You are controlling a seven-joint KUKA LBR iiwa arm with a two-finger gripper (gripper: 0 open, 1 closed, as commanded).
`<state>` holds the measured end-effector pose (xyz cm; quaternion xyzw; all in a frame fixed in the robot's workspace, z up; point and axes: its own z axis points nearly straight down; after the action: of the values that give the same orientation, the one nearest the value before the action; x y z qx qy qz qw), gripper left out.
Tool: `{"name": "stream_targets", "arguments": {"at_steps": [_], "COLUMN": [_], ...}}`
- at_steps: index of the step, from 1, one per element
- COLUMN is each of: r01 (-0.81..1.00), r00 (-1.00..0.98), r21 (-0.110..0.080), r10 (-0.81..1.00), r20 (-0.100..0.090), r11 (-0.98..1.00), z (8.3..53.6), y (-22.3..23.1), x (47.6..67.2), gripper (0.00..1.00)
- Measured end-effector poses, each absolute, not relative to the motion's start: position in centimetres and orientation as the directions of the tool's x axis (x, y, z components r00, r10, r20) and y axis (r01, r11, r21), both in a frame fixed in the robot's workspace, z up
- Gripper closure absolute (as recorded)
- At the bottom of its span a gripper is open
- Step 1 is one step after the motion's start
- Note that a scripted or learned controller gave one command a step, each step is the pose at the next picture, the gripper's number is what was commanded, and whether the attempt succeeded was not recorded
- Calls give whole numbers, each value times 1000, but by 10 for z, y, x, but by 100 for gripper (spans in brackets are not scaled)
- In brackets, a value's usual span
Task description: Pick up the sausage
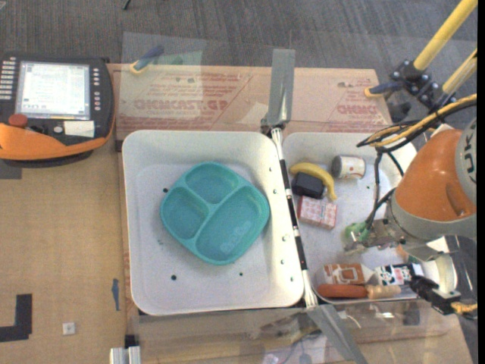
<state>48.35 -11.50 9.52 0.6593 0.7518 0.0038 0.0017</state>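
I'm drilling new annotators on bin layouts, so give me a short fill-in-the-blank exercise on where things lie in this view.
1. The teal divided plate lies in the ____ bin of the view.
2. The sausage lies along the right bin's ____ edge, the one toward the view's bottom.
3. The banana curves over a ____ coloured block.
4. The plate has ____ compartments.

Missing words: left; near; black; three
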Motion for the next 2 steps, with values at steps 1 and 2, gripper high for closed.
{"name": "stream_targets", "arguments": {"at_steps": [1, 2], "r01": [991, 1000], "r00": [-131, 1], "r21": [8, 1], "r10": [991, 1000], "r20": [2, 15], "r11": [131, -1], "z": [95, 86], "y": [-115, -161], "x": [483, 483], "gripper": [0, 0]}}
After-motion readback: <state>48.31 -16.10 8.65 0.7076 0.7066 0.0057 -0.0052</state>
